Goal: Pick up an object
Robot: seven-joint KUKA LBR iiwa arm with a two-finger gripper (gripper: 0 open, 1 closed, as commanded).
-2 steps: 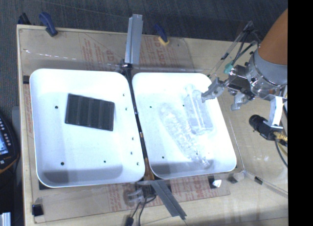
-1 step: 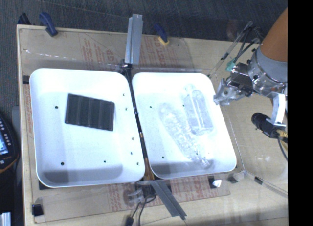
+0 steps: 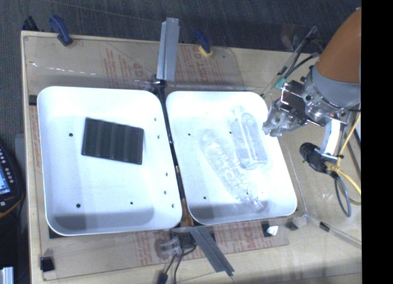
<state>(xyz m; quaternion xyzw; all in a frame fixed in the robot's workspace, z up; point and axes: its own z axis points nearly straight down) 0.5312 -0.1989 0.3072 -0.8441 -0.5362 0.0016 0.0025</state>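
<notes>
In the right-hand shallow white bin (image 3: 184,153) we see two clear, ribbed plastic bottles, nearly lost against the white floor. The upper clear plastic bottle (image 3: 248,138) runs from upper left to lower right, steeply. The lower clear plastic bottle (image 3: 230,169) lies alongside it, its long axis slanting toward the bin's lower right corner. A dark ridged rectangular pad (image 3: 113,141) lies in the left-hand white bin (image 3: 55,172). The two-finger gripper (image 3: 274,126) hangs over the right bin's upper right rim; we cannot tell its spread.

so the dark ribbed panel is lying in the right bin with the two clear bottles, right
Not quite. The camera view shows the dark ribbed panel lying alone in the left bin. The two clear bottles are in the right bin.
</notes>
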